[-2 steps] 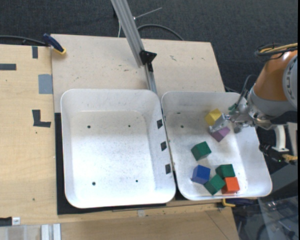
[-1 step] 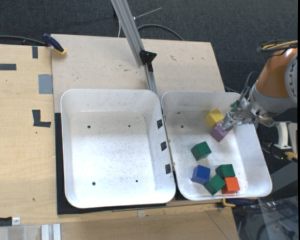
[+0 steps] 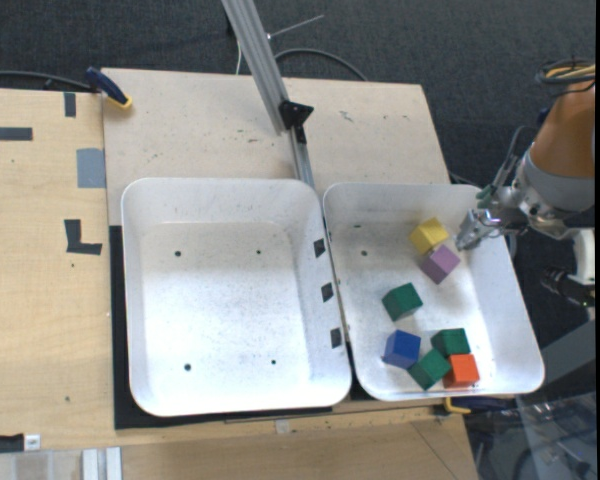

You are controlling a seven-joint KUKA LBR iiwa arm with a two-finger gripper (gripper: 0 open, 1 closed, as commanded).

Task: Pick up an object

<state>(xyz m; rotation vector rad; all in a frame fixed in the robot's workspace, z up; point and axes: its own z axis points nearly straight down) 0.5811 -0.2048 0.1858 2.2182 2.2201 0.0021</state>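
From the one camera above the bench, we see the arm (image 3: 565, 153) enter at the right edge of the frame, its orange band high on the right and the grey wrist below it, angled down and to the left toward the right bin (image 3: 500, 268). The gripper (image 3: 472, 230) hangs over the upper right part of that bin, just beside the purple cube (image 3: 442, 263) and the yellow cube (image 3: 429, 234). We cannot tell whether the fingers are spread or closed: they are small, blurred metal against the white wall, and we see nothing between them.

The cubes all lie in the right bin. The yellow and purple ones touch, near its upper right. A green cube (image 3: 402, 300) sits alone near the middle. Toward the lower right, a blue cube (image 3: 402, 348), two more green cubes (image 3: 432, 366) and an orange cube (image 3: 463, 369) crowd together.

The left bin (image 3: 140, 268) lies beside it in the centre of the frame.

Most of the arm is cut off by the right edge. A metal rail (image 3: 255, 48) runs down from the top centre to the seam between the bins.
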